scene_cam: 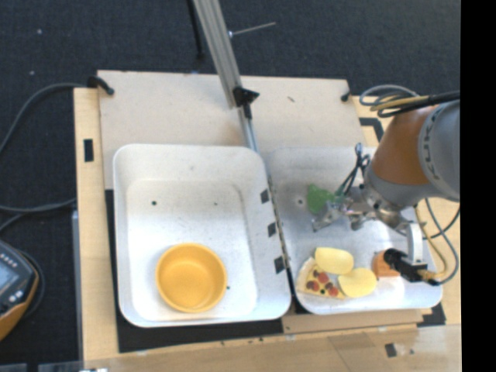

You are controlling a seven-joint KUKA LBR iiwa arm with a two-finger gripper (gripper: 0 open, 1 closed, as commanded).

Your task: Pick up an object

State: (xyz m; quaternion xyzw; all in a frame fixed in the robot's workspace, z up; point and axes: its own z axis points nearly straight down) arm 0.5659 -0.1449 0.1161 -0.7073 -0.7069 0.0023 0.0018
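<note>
Claw (pixel 324 222) sits low in the right bin (pixel 291 177), just beside the green object (pixel 316 198) — whether it is apart or together, I cannot tell. Nothing visibly held, so the pick looks undone — grasp and lift remain.

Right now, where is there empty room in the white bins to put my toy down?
The left bin has the most bare floor: everything above and right of the yellow bowl. The right bin is bare along its top left, above the green object. Its lower part is crowded with the yellow pieces, the orange object and the gripper.
</note>
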